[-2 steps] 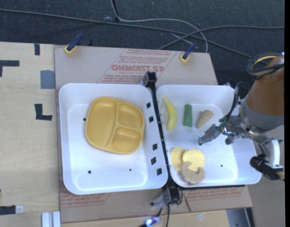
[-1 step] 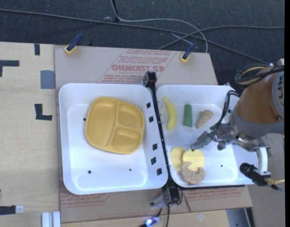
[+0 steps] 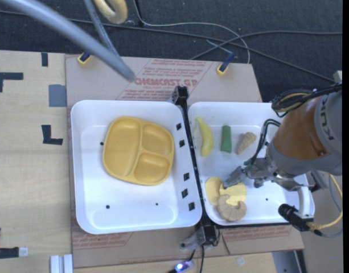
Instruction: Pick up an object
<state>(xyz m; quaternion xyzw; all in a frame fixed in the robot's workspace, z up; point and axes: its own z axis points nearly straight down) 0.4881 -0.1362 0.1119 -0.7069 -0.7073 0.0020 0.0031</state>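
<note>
Right, gripper (image 3: 235, 178) low in right bin (image 3: 259, 111), at nine o'clock of arm's orange band (image 3: 296, 132). Claw state: cannot tell. Nearest object, yellow cheese-like piece (image 3: 234, 193), just below at six o'clock, tan cookie (image 3: 232, 210) under that. Banana (image 3: 205, 136), green block (image 3: 226, 139), tan cone (image 3: 245, 142) toward twelve. Yellow divided plate (image 3: 138, 150) in left bin (image 3: 83, 164).

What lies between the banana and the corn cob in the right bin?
In the camera view, a green block stands between the banana and the corn cob.
</note>
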